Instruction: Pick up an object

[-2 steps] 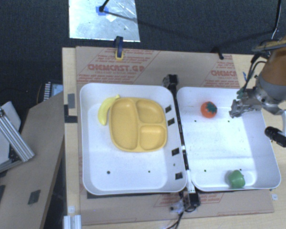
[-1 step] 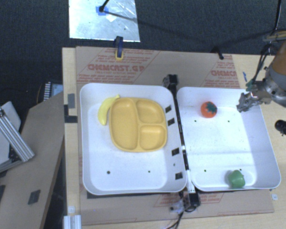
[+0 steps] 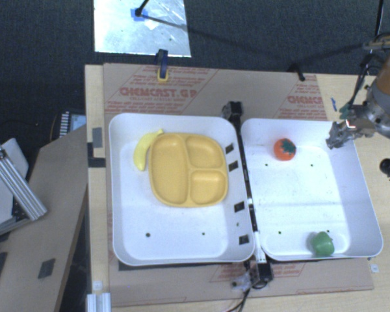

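And here's the gripper (image 3: 338, 134), up at the right of the frame, hanging over the far right rim of the right bin (image 3: 361, 181). From this angle it's a small dark cluster under the grey wrist, and I can't tell whether it's open or closed; nothing shows in its grasp.

Closest candidate: the orange tomato-like object (image 3: 285, 149), sitting in the upper part of the right bin, a little to the left of the gripper and clear of the walls. That looks to me like the natural pick. Plenty of bare floor around it, so a straight descent should work. It's round, though, so I'd judge it wants to be centred between the jaws, or it may squirt sideways.

Further out, at the lower right of the frame, the green object (image 3: 322, 243) lies near the bin's near wall. It's harder, I'd say, since the wall crowds one side.

Across the divider, in the left bin (image 3: 127, 226), there's the yellow compartment tray (image 3: 186, 169), wide and flat, probably a poor fit for a two-finger grasp except at its rim. Tucked against its upper left edge is the banana (image 3: 142, 150), touching or just beside the tray; a pick there risks catching both.

So: slide left over the orange one, line up, then come down square.
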Tool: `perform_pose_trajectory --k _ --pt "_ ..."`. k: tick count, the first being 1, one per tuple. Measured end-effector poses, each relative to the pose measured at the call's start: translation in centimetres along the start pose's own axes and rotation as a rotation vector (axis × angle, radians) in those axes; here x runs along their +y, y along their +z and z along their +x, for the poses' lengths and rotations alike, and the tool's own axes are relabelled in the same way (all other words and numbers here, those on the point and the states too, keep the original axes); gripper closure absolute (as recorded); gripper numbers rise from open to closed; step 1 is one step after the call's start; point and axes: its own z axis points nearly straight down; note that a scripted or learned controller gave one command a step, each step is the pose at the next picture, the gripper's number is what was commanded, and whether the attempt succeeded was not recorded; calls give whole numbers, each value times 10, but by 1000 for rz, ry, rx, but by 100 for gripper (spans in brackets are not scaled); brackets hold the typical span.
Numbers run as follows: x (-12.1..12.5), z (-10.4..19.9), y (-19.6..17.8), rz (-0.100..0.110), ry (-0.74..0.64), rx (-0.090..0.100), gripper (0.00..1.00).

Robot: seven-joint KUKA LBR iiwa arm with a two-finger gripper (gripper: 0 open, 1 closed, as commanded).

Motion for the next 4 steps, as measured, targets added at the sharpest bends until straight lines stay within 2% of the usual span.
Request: perform_pose_trajectory --k 2,4 --pt "29 104 -15 0 -6 3 100" --pt "46 211 -26 1 -6 3 100"
